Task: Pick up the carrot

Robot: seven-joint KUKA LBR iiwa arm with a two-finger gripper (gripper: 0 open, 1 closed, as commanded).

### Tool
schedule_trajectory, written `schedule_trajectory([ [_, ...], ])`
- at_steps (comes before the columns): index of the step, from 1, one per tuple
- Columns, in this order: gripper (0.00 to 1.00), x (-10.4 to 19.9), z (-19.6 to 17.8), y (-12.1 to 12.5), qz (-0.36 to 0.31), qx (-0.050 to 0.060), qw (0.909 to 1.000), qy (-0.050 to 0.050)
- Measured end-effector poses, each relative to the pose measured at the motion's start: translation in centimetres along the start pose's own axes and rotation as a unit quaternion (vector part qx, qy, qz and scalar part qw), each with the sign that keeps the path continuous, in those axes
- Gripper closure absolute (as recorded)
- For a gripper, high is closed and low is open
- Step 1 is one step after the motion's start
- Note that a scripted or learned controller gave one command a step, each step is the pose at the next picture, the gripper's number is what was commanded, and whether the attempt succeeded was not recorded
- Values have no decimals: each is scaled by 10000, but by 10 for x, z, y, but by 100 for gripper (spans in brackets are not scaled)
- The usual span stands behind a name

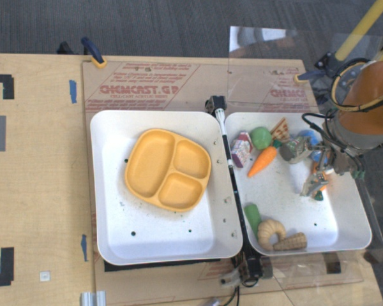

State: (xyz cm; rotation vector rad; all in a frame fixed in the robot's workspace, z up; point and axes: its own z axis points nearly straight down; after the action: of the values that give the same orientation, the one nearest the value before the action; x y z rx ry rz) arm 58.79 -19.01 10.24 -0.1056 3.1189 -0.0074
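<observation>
Jaws (318, 185) sit low in the right bin (351, 231), toward its right side, below the orange-banded wrist that enters from the right edge. You cannot tell from this angle whether they are spread or pressed together: the tips are lost in a tangle of blue, orange and grey parts, and nothing can be seen between them.

The carrot (262, 161) lies well to the left of the jaws, in the upper left part of the same bin, tilted with its pointed end toward the lower left. It is apart from the jaws, resting on the bin floor. Just above it, touching or nearly so, is a green round toy (261, 137); to its left, a small pink-and-white carton (241, 150). A waffle-patterned wedge (280, 131) sits to the upper right of the green toy, and a grey-green object (293, 149) lies between the carrot and the wrist.

Near the bin's front edge you see a green piece (251, 213), a croissant (270, 230) and a brown cone-like piece (290, 241), clustered together.

The left bin (115, 234) holds a yellow three-compartment plate (168, 169), set at a slant.

Both bins rest on a cardboard sheet (147, 85) on the wooden surface (35, 171)
</observation>
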Motion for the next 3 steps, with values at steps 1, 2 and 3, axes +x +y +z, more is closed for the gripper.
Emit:
schedule_trajectory([
  [1, 0, 5, 14, -32, -668, -22, 9978, 38],
  [2, 100, 1, -1, -32, -667, 9, 9978, -38],
  [3, 100, 65, 11, -29, -2012, -24, 9795, 32],
])
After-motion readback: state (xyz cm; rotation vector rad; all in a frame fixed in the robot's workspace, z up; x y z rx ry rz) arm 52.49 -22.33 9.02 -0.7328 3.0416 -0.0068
